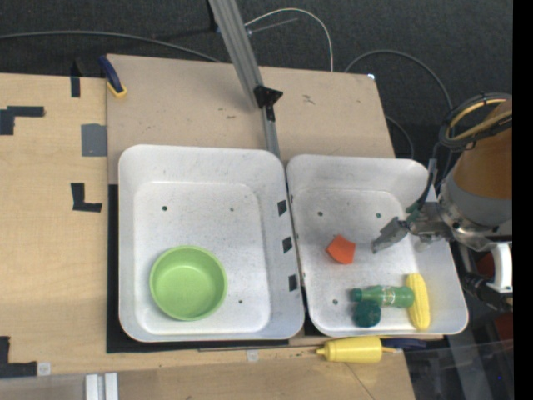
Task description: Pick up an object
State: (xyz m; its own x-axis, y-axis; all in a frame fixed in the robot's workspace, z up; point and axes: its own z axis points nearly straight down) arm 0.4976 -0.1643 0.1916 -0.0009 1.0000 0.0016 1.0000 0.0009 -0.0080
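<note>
Your tool (386, 238) hangs just right of the orange block (341, 250), its grip state unclear, so it may close on nothing.

- Robot arm (483, 192): rounded grey body with a broad orange band above the wrist.
- Cables (473, 117): dark loops with a yellow strand arching over the arm's top.
- Gripper (388, 237): slim dark grey metal fingers on a grey wrist block.
</note>
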